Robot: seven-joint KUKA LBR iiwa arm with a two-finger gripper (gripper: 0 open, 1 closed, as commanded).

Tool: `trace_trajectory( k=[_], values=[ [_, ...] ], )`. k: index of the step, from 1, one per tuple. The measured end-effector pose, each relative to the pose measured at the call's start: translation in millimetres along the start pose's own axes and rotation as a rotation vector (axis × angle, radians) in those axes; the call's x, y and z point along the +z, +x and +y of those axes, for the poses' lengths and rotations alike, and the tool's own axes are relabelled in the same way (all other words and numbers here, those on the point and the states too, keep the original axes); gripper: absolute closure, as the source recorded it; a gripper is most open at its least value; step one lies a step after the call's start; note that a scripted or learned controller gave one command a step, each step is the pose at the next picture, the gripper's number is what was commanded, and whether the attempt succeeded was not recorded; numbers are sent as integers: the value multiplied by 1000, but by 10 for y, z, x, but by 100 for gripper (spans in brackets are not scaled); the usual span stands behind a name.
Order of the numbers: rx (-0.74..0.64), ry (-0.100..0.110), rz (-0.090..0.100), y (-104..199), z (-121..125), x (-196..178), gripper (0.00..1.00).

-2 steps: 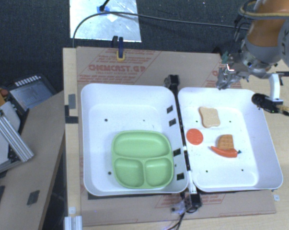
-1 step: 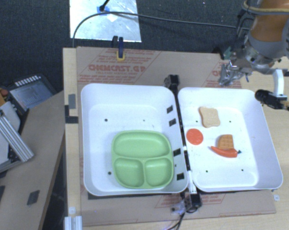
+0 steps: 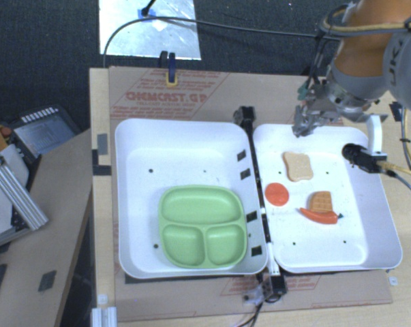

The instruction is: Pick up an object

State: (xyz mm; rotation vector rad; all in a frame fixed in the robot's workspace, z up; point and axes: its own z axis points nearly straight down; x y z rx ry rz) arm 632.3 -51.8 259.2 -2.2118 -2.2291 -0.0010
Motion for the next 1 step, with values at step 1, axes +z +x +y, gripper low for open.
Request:
trace_trajectory(
  k=[1],
  values=[
    [-1,1,0,481,-201,163,100]
  ],
)
